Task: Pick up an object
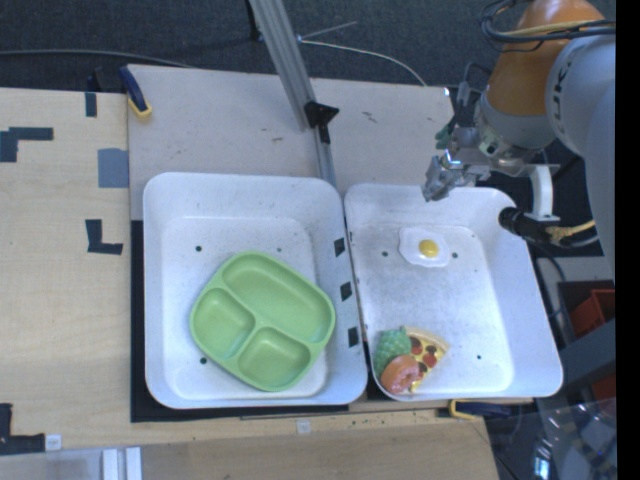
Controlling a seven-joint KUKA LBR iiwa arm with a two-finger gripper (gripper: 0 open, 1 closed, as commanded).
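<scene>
My gripper [436, 190] hangs over the far edge of the right bin [520, 318], above and a little behind a toy fried egg [429, 248] lying in the far half of that bin. Nothing shows between the fingers. A pile of toy food [408, 358], green, red and a pizza slice, lies at the near left corner of the right bin. A green divided plate [262, 320] rests in the left bin [160, 268].
A slanted metal pole [290, 58] rises behind the bins, its base near their shared far corner. The grey arm with its orange band [540, 38] comes in from the upper right. Bare bench lies to the left.
</scene>
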